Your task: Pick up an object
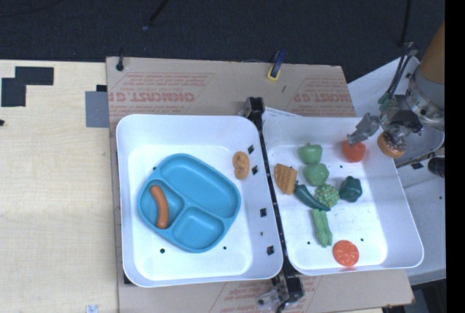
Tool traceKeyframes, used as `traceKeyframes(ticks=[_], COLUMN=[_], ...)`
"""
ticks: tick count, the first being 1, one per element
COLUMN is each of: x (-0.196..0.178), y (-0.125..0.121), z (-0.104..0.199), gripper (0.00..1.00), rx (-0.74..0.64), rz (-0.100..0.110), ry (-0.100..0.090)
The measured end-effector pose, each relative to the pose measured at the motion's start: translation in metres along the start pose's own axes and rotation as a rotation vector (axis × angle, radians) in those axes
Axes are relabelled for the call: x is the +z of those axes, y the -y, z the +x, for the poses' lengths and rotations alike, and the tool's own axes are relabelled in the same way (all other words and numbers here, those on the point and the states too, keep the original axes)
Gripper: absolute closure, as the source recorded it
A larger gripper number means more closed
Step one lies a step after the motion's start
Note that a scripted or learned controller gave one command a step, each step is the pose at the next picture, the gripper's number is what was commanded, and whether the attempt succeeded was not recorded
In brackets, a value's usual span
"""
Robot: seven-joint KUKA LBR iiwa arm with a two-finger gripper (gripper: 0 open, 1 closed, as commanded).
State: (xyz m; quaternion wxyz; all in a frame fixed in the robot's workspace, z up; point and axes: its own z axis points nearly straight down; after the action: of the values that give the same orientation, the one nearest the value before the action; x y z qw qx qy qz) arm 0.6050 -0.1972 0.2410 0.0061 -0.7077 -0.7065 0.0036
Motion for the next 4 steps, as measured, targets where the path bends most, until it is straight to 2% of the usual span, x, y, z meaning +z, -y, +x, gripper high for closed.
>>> traceKeyframes(ticks=[1, 2, 4], x=[-0.008, 0.036, 0.151], y=[-0.002, -0.005, -0.004], z=[0.0, 0.003, 0.002], gripper=[0.0, 0.0, 0.0], rx=[-0.002, -0.004, -0.003], rz=[-0.013, -0.009, -0.009], ry=[0.003, 0.002, -0.001])
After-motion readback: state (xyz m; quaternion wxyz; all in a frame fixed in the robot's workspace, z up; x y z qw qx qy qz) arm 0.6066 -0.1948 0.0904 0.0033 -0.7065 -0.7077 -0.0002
